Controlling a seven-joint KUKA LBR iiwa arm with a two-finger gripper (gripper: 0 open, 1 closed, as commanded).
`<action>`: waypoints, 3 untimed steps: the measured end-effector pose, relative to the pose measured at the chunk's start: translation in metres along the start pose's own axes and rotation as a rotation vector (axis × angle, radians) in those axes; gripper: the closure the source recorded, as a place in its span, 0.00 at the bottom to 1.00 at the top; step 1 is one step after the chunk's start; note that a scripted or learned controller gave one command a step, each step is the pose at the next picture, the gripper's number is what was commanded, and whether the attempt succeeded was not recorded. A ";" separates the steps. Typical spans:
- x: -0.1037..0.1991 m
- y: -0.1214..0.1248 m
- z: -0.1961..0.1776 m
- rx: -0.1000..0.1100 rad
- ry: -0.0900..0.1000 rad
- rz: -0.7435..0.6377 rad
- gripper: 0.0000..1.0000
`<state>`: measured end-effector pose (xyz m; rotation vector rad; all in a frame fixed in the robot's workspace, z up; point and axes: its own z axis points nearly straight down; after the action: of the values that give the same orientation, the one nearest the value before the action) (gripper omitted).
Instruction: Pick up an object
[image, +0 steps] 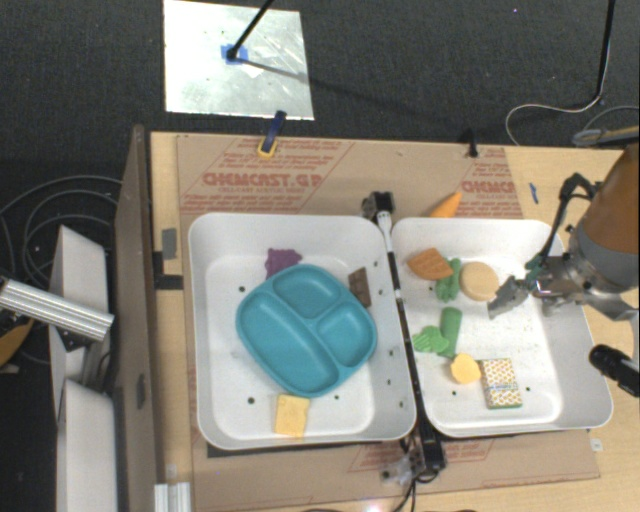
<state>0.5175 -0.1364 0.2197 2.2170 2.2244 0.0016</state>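
The right bin (560, 400) holds several small toy foods. An orange flat piece (430, 264) lies at its back left, beside a green piece (447, 282) and a tan round piece (479, 280). Further forward are another green piece (440, 335), a yellow lump (464, 369) and a speckled tan block (501, 382). My gripper (510, 296) hangs over the right bin, just right of the tan round piece. Nothing shows as held in it.
The left bin (215, 300) holds a teal divided plate (306, 327), a purple piece (283, 261), a brown block (360, 286) and a yellow square (292, 415). An orange carrot shape (447, 205) lies on the cardboard behind the bins. The arm's orange band (612, 215) is at the right edge.
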 end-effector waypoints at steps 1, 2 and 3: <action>0.044 -0.010 0.135 0.007 0.004 -0.003 0.00; 0.041 -0.009 0.119 0.000 0.000 0.002 1.00; 0.081 -0.010 0.003 -0.009 0.000 -0.006 1.00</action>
<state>0.5076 -0.0558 0.2167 2.2061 2.2264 0.0120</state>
